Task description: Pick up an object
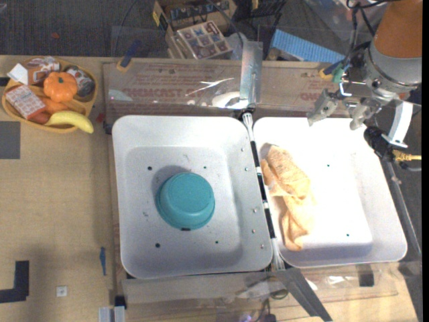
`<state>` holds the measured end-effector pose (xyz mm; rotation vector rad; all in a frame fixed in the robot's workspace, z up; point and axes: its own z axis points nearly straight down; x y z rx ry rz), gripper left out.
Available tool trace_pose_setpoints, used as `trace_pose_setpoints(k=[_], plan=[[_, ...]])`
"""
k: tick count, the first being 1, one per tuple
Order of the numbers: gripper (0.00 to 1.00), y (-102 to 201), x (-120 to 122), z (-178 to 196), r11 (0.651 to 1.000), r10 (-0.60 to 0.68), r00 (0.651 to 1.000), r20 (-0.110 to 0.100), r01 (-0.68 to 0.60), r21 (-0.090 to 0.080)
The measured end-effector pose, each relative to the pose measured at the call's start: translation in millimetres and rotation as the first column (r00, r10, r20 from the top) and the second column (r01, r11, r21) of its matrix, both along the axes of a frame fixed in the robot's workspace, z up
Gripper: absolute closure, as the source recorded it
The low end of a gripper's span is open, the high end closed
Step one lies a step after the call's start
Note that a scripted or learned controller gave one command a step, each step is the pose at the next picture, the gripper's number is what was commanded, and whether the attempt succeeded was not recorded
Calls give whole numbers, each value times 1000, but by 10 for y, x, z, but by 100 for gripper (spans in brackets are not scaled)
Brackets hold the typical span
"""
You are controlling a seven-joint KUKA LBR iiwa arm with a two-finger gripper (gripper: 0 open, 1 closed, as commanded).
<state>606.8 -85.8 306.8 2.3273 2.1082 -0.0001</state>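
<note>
I see my gripper [340, 115] with its metal fingers spread apart and empty above the right bin's [385, 243] far edge, a crumpled orange cloth [289, 190] lying along that bin's left side, and a round teal bowl [186, 200] upturned in the left bin [131, 153].

Left of the crumpled, soft orange cloth [289, 192] sits a smooth matt teal plastic bowl [186, 200]. Both white bins [134, 146] look like smooth plastic.

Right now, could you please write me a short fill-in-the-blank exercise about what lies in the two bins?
1. The teal bowl lies upside down in the ____ bin.
2. The orange cloth lies along the right bin's ____ wall.
3. The tool hangs over the right bin's ____ edge.

Missing words: left; left; far
</note>
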Motion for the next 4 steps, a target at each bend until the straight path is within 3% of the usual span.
trace_pose_setpoints(k=[1, 2, 3, 4], plan=[[100, 5, 13, 97, 1000, 4, 1000, 1, -4, -3], [0, 6, 13, 96, 1000, 3, 1000, 1, -3, -3], [0, 320, -181, -1231, 992, 126, 992, -2, -126, 1], [0, -75, -344, -1832, 994, 113, 994, -4, -113, 2]])
